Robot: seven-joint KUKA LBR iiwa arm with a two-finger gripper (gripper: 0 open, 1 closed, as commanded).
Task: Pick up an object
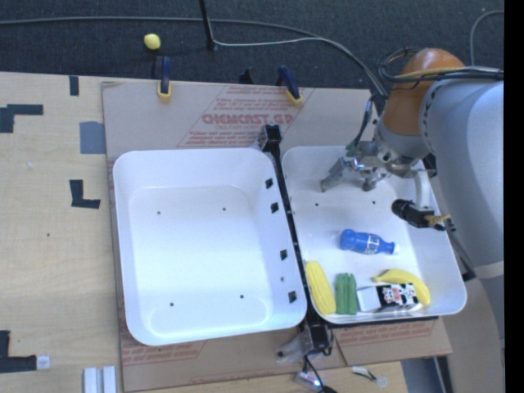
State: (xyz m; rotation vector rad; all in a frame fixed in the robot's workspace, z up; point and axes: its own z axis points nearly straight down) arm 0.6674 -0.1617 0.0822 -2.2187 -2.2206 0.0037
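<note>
My gripper [346,182] hangs over the far part of the right bin [315,164], its two fingers spread apart with nothing between them. Nearer the front, a blue bottle [366,242] lies on its side in the middle of that bin, well apart from the gripper. Along the bin's front edge lie a yellow corn cob [320,287], a green piece [345,293], a black-and-white box [393,297] and a yellow banana [403,278], close together.
The left bin [123,178] sits beside the right one, joined by black clips [282,219]. The grey arm [467,137] fills the right side. Clamps [164,80] hold the cardboard base at the back; a yellow ball [151,41] lies beyond.
</note>
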